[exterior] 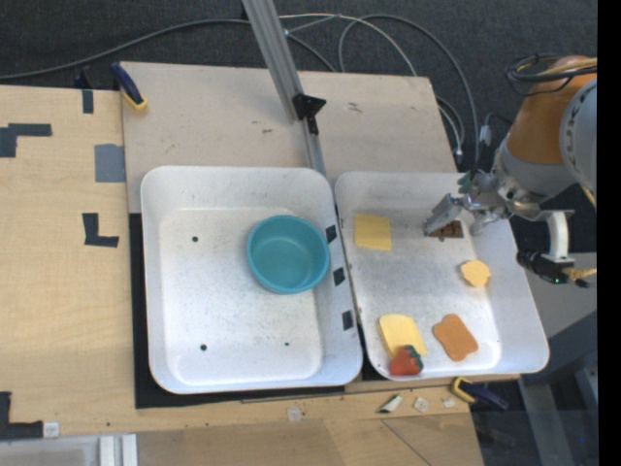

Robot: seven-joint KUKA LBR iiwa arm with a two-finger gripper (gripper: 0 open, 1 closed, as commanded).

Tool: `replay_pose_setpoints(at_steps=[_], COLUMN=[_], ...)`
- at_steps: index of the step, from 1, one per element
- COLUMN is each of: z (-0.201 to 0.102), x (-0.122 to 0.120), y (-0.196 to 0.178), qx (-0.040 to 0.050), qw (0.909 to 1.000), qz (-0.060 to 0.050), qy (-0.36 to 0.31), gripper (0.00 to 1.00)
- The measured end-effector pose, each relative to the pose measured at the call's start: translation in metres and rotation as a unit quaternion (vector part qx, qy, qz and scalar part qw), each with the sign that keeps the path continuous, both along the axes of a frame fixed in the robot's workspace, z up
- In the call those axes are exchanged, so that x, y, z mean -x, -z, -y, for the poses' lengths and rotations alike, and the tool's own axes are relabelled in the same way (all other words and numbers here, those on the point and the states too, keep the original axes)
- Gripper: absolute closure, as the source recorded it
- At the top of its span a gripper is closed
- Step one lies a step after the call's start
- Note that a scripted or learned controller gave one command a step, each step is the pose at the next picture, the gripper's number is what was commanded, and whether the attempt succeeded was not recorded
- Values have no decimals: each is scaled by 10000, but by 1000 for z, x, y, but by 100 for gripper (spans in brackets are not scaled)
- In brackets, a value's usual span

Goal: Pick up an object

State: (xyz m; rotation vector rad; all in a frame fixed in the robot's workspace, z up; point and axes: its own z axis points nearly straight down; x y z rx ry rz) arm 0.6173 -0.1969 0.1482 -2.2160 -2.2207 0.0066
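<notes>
No readable text, labels, brands or numbers on anything in view.

The left bin point(165, 260) and the right bin point(519, 348) carry only dark specks and a few small round dots, no lettering. The teal bowl point(287, 252) is plain, as are the yellow and orange food pieces. Dark tape shapes point(95, 229) on the wooden bench point(58, 289) form angular marks, but they spell nothing legible. Small pale tags point(391, 403) lie at the bench's front edge below the right bin; they may bear print, though they are too small to tell.
</notes>
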Motion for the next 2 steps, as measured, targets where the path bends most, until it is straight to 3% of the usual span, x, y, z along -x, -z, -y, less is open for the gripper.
replay_pose_setpoints(at_steps=[1, 2], z=[-1, -2], x=[1, 0], y=[54, 41], qx=[-1, 3], qw=[10000, 10000], qz=[-4, 19], qy=[0, -7], gripper=[0, 100])
